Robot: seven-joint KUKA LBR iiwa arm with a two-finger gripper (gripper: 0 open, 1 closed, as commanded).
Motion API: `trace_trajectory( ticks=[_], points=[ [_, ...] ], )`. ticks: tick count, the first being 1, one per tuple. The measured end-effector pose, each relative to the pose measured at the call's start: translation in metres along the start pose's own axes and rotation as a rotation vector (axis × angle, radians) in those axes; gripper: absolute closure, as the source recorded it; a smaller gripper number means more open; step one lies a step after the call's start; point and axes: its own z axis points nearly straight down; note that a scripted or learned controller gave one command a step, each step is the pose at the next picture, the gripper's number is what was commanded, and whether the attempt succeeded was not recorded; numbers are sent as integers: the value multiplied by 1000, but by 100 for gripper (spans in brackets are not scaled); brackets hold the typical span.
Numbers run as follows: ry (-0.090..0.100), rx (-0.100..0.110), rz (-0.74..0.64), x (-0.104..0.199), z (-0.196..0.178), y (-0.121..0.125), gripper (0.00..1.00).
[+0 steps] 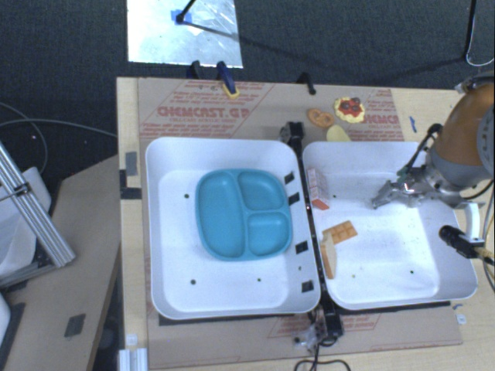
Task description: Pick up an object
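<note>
Two bins sit on the desk (255,100). Near the right bin's (448,284) left wall lie a waffle (339,231), a stick (328,255) and a carton (315,188). The hand (384,199) hovers beside them, empty; its opening I cannot tell. Likely the approach step: next, descend onto the waffle. Beyond, dark carpet (62,45).

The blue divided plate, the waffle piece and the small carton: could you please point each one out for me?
blue divided plate (220,211): camera view, its large left compartment.
waffle piece (340,231): camera view, middle of its gridded top.
small carton (316,188): camera view, its upper face.
</note>
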Motion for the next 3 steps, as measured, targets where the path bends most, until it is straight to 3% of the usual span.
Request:
trace_trajectory(
  ticks=[1,2,3],
  points=[
    [1,-2,-12,41,1,73,0],
    [0,-2,-2,0,-1,18,0],
    [4,0,-15,91,1,66,0]
  ],
)
